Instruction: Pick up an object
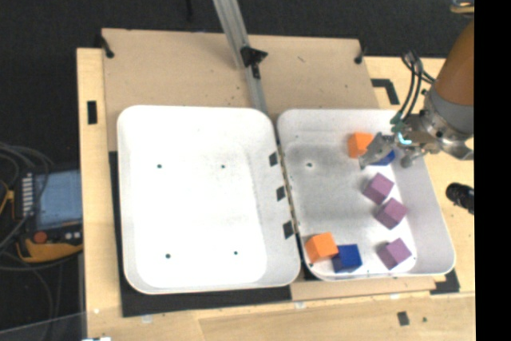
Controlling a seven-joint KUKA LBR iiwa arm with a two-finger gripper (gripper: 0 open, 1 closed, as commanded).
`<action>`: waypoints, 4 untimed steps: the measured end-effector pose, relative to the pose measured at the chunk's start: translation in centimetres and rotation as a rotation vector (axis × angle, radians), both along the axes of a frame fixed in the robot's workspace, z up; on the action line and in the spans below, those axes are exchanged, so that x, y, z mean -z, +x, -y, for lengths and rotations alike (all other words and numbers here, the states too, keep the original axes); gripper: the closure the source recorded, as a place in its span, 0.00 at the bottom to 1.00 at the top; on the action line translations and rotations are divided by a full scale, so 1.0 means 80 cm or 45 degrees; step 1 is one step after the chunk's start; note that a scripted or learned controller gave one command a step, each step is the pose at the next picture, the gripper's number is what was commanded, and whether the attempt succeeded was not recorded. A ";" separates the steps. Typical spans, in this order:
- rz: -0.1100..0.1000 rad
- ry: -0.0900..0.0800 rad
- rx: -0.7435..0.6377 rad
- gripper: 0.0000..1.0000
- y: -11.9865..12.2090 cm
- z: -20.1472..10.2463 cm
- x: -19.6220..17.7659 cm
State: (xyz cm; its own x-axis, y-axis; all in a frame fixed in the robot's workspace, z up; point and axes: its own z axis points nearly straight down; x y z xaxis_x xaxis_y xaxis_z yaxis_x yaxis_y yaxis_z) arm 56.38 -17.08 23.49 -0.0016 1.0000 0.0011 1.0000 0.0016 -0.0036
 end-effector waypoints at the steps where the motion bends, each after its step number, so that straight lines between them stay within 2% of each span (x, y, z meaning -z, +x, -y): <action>1: 0.006 -0.001 0.000 0.00 0.001 0.000 -0.003; 3: -0.001 -0.003 0.004 0.00 0.014 0.016 0.116; 4: 0.036 -0.015 0.003 0.00 0.023 0.021 0.133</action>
